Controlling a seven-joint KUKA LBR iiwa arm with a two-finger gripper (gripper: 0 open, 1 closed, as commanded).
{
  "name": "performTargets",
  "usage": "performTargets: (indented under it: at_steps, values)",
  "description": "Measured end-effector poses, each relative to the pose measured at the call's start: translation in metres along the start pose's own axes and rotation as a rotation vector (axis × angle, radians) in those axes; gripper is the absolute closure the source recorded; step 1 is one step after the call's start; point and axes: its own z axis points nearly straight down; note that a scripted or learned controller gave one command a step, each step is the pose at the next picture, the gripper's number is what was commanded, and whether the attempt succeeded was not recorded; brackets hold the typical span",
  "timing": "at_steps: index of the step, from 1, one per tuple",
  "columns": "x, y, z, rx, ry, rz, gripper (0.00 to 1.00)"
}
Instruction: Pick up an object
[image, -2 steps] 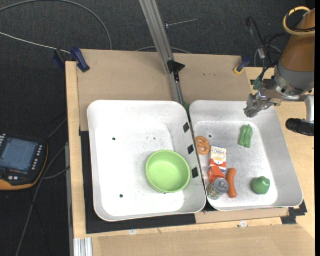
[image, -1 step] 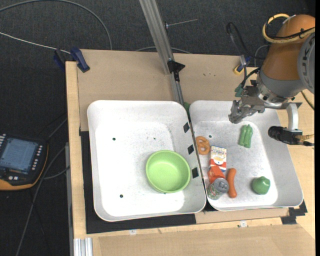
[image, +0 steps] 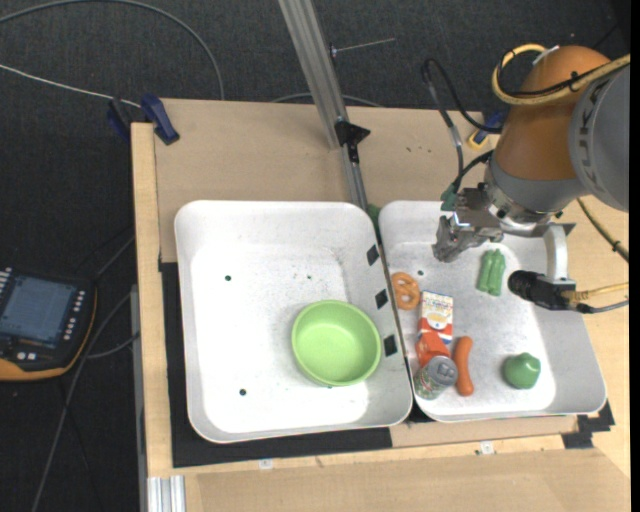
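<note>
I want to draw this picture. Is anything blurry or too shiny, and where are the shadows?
In the camera view, the toys look a little soft but clear enough; the green bowl casts only a faint shadow in the left bin; the orange band shows a mild shine; the gripper is dark and hard to make out.

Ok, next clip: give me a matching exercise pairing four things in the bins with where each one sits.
Things:
1. green bowl
2. pretzel
3. green pepper
4. claw

Places:
A. near right corner of the right bin
B. above the far part of the right bin
C. in the left bin, near its right side
D. by the right bin's left wall, just beyond the small carton

Pairs: 1-C, 2-D, 3-A, 4-B
</note>
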Motion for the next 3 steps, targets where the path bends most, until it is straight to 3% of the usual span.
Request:
performTargets:
  at_steps: [1, 3]
  values:
    - [0.045, -0.020, 0.002, 0.000, 0.000, -0.001, 1.00]
    - [0.131, -0.060, -0.029, -0.001, 0.001, -0.001, 1.00]
